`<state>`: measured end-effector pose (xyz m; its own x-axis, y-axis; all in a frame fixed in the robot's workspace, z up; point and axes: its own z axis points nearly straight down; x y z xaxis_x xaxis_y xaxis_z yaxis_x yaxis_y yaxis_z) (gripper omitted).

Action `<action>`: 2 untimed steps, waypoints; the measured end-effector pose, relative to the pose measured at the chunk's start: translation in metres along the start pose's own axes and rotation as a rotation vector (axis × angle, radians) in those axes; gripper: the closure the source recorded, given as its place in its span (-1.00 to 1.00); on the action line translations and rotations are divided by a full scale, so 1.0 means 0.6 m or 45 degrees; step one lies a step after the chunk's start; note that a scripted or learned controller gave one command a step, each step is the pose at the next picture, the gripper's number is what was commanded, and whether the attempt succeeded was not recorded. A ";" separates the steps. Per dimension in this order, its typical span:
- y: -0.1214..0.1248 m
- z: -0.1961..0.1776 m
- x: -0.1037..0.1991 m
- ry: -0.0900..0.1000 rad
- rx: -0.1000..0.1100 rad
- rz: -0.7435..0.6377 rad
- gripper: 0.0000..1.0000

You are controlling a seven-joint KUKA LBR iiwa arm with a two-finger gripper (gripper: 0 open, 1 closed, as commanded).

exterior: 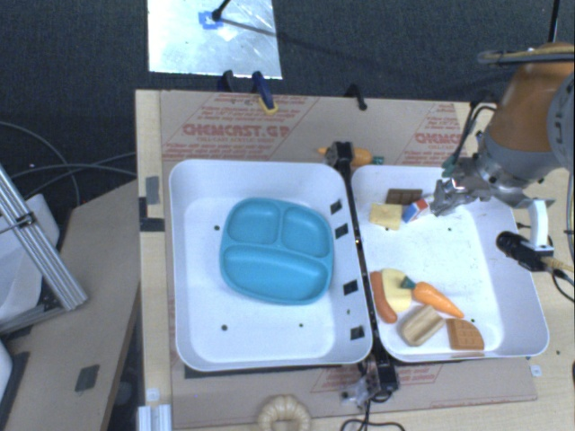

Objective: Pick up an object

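Seemingly the gripper [442,197] hovered in the right bin [521,330], a small red-blue object [414,210] just left of it beside the yellow block [386,215]; its grip state I cannot tell.

In the right bin [503,326], bare floor lies at the middle and toward 3 o'clock. Toy food crowds 6 o'clock: a carrot [437,299], a sausage [383,302] and a bread roll [420,325]. A cheese slab [386,215] and a chocolate bar [403,197] block 11 o'clock. The left bin [202,330] has a blue plate [277,250] at centre, with open floor around it.
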<state>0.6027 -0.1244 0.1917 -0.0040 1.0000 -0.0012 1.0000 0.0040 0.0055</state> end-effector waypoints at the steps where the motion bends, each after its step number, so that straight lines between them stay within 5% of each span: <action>1: 0.003 -0.059 0.000 0.000 0.000 -0.001 1.00; 2: 0.036 -0.062 0.081 0.004 0.002 -0.006 1.00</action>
<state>0.6241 -0.0758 0.2292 -0.0084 1.0000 0.0018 1.0000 0.0084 0.0043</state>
